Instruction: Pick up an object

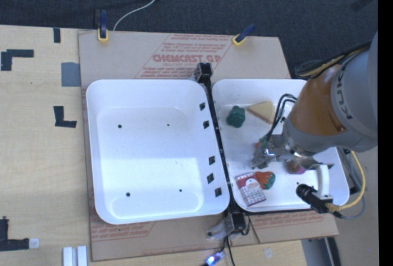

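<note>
Gripper (265,155) low in the right bin (245,88) above a red packet (250,188); finger state unclear

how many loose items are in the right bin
4 visible: green lump and tan wedge at the far end, red-and-white packet and orange piece near the front. The arm may hide more.

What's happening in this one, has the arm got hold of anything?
The arm's gripper is down inside the right bin, near the middle. Nothing is visibly between its fingers, so no grasp can be confirmed. In that bin lie a dark green object, a tan wedge beside it, and a red-and-white packet with an orange-red item at the near edge. The left bin sits alongside it.
</note>
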Available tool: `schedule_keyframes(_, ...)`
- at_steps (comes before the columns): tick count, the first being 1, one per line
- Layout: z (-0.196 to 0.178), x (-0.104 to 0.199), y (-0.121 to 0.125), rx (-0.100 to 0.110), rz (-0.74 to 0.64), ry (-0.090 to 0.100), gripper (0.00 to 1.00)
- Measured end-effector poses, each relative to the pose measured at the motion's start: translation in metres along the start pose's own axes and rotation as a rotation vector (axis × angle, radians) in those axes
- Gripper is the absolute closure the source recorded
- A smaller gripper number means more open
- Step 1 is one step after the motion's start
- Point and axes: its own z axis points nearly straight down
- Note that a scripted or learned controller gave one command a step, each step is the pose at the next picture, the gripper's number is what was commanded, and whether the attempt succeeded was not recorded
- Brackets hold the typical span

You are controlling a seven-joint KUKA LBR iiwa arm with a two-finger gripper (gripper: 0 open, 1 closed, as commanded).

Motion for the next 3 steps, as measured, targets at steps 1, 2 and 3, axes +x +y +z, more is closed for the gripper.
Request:
schedule_keyframes(1, -0.009, 0.001, 0.0, 0.002, -0.001, 0.001, 1.0)
schedule_keyframes(2, -0.018, 0.001, -0.001, 0.004, -0.002, 0.002, 1.0)
schedule_keyframes(3, -0.217, 0.055, -0.02, -0.022, -0.005, 0.0, 1.0)
